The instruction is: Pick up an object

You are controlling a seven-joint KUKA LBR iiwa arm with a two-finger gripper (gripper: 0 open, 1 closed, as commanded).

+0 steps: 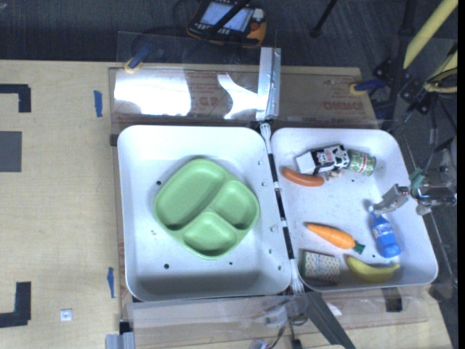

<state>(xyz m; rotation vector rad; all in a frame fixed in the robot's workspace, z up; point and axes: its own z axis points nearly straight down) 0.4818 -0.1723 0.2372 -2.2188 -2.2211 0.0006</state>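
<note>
The right bin [341,202] holds several objects. A blue bottle [384,238] lies near its right wall, with a yellow banana [371,269] just below it. An orange carrot [331,235] rests mid-bin, and a patterned small box [321,265] sits at the front. At the back lie a red-orange sausage [302,178], a black-and-white toy [324,159] and a green can [359,163]. My gripper [389,201] reaches in over the right wall, low, just above the blue bottle's upper end. Nothing visibly hangs from it.
The left bin [138,195] carries a green divided plate [207,207]. A raised divider [276,195] separates the two bins. A clear panel [189,86] and a metal post [269,82] stand behind the bins. Tripod legs and cables crowd the far right.
</note>
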